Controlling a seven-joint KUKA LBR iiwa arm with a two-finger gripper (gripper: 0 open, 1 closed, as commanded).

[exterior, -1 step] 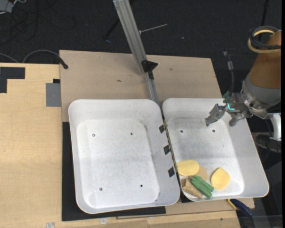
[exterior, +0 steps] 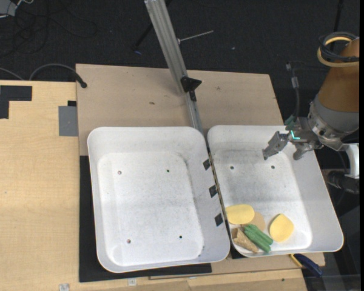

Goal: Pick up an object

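A: Starting at the left, what lies in the shallow white plastic left bin?

B: Only its speckled floor and a few dark dots. The shallow white plastic right bin carries everything, bunched against its near edge, towards the near left corner.

A: Which things?

B: A flat, rounded pale yellow piece, smooth like moulded plastic. Just beside it, a tan crumbly-looking lump touching a short green ridged rod. Then a second rounded yellow slice, a little apart.

A: Which would you take, and how would it handle?

B: The second slice, since it sits freest. I judge it light, stiff and somewhat slippery; being low, it wants a pinch across its narrow width, down near the floor.

A: And the claw?

B: The grey two-finger gripper hangs over the far right part of that bin, well apart from the pile, its fingers spread and nothing between them.
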